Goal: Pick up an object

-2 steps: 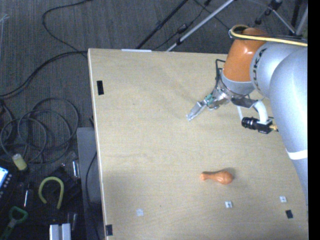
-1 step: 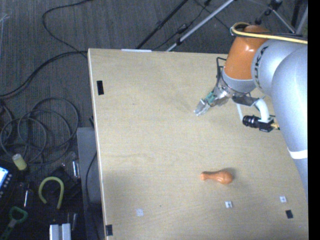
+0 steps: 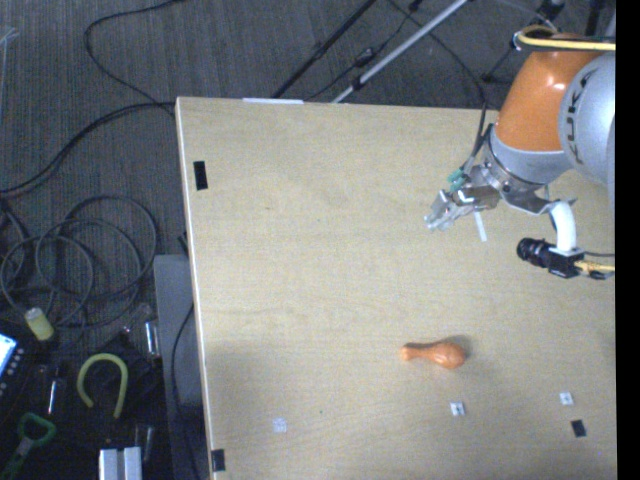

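Observation:
An orange, pear-shaped object (image 3: pixel 436 354) with a thin neck pointing left lies on the tan bench top (image 3: pixel 300 268), toward the front right. My gripper (image 3: pixel 458 222) hangs over the bench's right part, well behind the orange object and a little to its right. Its two fingers stand apart with nothing between them. The grey arm with its orange band (image 3: pixel 545 98) reaches in from the upper right.
Small white and black markers (image 3: pixel 457 408) dot the bench near its front edge. A black tag (image 3: pixel 200 175) sits near the left edge. Cables and tools (image 3: pixel 90 268) lie on the floor to the left, and tripod legs (image 3: pixel 420 28) stand behind the bench.

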Tool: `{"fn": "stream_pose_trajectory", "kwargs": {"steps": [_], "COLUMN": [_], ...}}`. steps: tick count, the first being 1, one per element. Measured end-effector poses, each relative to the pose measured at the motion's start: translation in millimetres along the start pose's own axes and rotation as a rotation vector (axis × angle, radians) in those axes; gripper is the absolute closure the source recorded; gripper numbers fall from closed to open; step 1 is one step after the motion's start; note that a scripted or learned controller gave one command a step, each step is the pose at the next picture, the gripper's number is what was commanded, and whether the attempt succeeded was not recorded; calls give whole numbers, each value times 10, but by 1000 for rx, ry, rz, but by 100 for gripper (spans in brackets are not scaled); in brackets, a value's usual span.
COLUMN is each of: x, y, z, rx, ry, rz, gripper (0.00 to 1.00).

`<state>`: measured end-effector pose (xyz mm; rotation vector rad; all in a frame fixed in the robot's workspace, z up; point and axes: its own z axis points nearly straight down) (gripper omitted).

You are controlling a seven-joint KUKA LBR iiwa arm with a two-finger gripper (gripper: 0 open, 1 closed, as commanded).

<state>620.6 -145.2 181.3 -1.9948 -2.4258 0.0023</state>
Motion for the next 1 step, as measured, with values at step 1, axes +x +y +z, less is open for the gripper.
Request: {"fn": "stream_pose_trajectory", "kwargs": {"steps": [1], "x": [-253], "y": [438], "z": [45], "rx": [-1], "ry": [-3], "rz": [-289], "gripper": [100]}}
